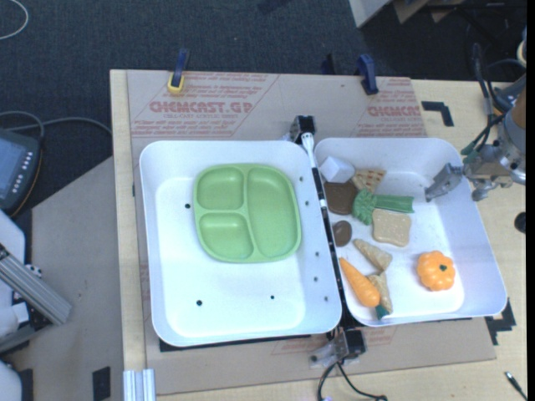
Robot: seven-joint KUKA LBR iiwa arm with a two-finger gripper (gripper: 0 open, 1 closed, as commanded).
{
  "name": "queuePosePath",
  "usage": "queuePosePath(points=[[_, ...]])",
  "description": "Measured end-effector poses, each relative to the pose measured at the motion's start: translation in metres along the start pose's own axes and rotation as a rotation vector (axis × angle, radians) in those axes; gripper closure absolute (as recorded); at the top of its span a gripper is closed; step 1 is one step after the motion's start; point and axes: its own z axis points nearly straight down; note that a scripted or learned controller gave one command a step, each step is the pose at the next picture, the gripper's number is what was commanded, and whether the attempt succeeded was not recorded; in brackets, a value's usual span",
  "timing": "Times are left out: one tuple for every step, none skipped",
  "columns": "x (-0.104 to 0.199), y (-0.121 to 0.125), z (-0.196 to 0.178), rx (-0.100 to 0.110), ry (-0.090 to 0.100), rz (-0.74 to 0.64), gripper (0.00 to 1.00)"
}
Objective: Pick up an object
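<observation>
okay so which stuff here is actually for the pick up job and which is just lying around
For the job: gripper; right bin with carrot, pumpkin, bread slice, green vegetable, brown pieces.

Lying about: left bin, green divided plate, clamps.

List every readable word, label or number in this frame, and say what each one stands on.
"CHEMCAST" followed by what looks like "GP", in large red letters on the brown board behind the left bin.
The same red print repeats on the board behind the right bin, partly cut off.
Smaller red lines above and below that print are too blurred to read.
No text is legible on the green divided plate or the toy foods.
</observation>
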Motion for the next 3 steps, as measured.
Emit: queuePosePath(points=[[0.0,0.003,-0.009,-0.015,-0.004,-0.004,0.0],[-0.003,0.004,0.035,-0.009,-0.002,-0.004,0.0],[0.0,-0.005,0.084,-0.008,0.0,-0.003,0.0]])
